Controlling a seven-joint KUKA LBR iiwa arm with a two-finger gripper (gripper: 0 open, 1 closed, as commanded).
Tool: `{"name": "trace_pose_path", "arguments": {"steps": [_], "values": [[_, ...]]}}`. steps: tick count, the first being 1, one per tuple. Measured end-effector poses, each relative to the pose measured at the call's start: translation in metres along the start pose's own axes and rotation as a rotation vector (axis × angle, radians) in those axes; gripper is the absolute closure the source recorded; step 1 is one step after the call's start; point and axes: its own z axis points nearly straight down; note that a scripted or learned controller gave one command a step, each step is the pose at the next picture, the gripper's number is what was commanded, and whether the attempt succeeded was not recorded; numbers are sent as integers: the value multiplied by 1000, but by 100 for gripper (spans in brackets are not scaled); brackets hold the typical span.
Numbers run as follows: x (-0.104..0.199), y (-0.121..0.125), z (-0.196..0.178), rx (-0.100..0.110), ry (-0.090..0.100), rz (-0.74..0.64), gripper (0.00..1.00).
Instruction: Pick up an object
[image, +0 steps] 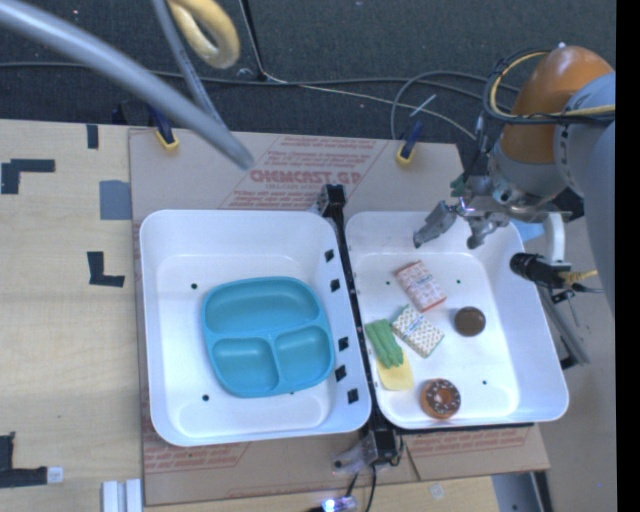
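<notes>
The right bin holds a pink and white packet, a patterned white packet, a green item lying on a yellow sponge, a brown round cookie and a chocolate donut. My gripper hangs over the bin's far edge, above and right of the pink packet. Its two fingers stand apart, open, with nothing between them.
The left bin holds a blue divided plate. A black divider with clips runs between the bins. Cables loop behind the right bin. A black fitting juts in at the right bin's right side.
</notes>
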Motion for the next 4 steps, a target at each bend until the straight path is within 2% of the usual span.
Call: {"name": "trace_pose_path", "arguments": {"steps": [1,3,4], "values": [[1,3,-10,-14,-2,-3,0],[1,-6,92,-12,-3,-4,0],[2,-6,80,-14,-3,-6,100]]}}
